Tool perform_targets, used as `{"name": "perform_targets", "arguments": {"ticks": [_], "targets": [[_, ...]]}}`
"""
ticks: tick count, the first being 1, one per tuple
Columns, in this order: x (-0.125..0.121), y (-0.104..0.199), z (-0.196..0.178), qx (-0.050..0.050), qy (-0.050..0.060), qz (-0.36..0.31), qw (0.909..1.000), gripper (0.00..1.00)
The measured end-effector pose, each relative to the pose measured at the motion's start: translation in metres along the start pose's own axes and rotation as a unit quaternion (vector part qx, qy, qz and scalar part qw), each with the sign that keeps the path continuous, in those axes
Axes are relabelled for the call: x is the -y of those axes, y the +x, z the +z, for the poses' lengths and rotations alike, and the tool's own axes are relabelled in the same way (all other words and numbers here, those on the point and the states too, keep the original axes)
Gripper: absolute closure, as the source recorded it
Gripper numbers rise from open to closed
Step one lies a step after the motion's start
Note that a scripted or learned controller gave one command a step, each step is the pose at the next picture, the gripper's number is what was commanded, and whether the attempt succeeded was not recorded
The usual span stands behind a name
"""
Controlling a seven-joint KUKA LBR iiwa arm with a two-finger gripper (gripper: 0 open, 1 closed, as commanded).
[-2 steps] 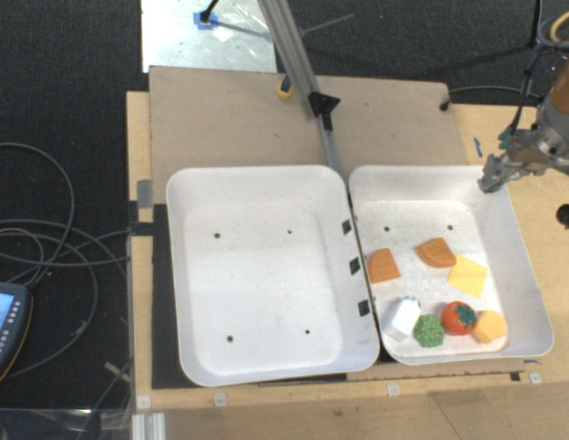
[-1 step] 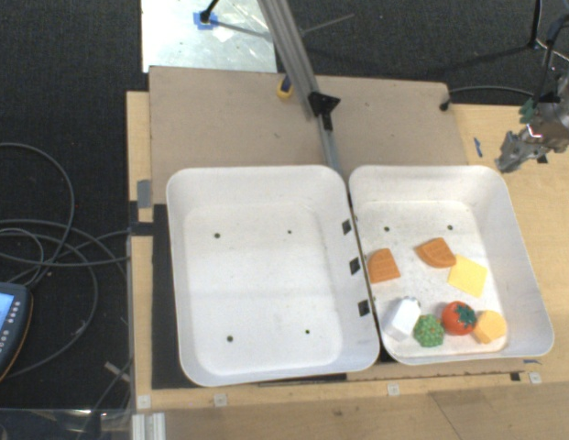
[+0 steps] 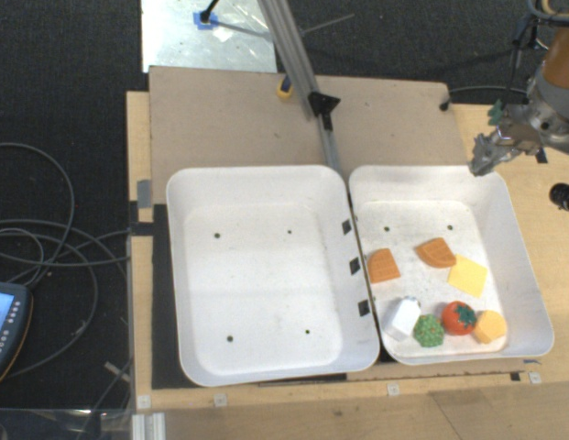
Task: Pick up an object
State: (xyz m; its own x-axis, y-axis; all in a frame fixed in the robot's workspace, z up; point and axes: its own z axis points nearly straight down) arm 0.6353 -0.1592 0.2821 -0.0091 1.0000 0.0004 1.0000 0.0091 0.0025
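Note:
The right bin (image 3: 421, 186) holds several small toy foods: an orange slab (image 3: 384, 266), a brown-orange wedge (image 3: 435, 252), a yellow square (image 3: 468, 276), a white block (image 3: 403, 316), a green broccoli piece (image 3: 429, 331), a red tomato (image 3: 459, 318) and a yellow-orange chunk (image 3: 490, 326). My gripper (image 3: 486, 157) hangs over the far right corner of that bin, well away from the objects. Nothing shows between its fingers.
The left bin (image 3: 257, 273) lies beside the right one, joined by black clips. A slanted grey pole (image 3: 293, 49) crosses the brown board behind the bins. Cables and a tablet lie on the floor at left.

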Motion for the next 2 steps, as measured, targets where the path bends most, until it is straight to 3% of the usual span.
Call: {"name": "perform_targets", "arguments": {"ticks": [2], "targets": [[-0.018,0.103,0.004,-0.001,0.0,-0.001,1.0,1.0]]}}
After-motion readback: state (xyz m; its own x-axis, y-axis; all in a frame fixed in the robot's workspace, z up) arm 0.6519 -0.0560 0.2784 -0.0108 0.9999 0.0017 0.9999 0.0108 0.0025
